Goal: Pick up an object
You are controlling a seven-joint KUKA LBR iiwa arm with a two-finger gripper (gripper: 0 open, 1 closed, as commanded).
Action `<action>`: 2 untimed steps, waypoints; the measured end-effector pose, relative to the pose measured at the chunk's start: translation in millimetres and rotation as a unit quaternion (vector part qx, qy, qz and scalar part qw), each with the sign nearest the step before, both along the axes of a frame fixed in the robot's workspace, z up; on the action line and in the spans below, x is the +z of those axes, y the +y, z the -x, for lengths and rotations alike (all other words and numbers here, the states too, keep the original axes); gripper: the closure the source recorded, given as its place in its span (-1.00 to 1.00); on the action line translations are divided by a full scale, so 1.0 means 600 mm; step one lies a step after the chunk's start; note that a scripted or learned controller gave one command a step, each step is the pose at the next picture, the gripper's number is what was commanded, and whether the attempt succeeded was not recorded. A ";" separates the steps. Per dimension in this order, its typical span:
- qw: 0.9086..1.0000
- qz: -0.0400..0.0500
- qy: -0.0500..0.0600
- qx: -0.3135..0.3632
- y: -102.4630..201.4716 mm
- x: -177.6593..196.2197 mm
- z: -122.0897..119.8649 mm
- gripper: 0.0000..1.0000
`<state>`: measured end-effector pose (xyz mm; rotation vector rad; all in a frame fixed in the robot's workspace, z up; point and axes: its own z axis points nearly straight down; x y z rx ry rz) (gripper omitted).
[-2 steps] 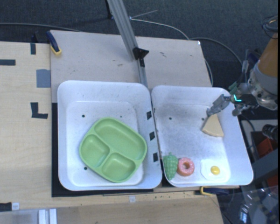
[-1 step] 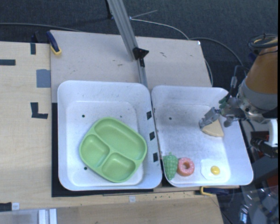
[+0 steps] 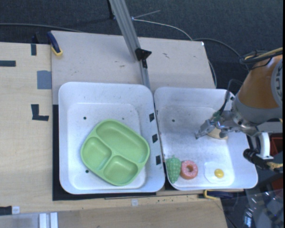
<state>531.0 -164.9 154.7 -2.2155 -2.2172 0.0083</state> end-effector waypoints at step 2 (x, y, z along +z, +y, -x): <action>1.000 0.000 -0.002 0.001 0.011 -0.082 0.008 1.00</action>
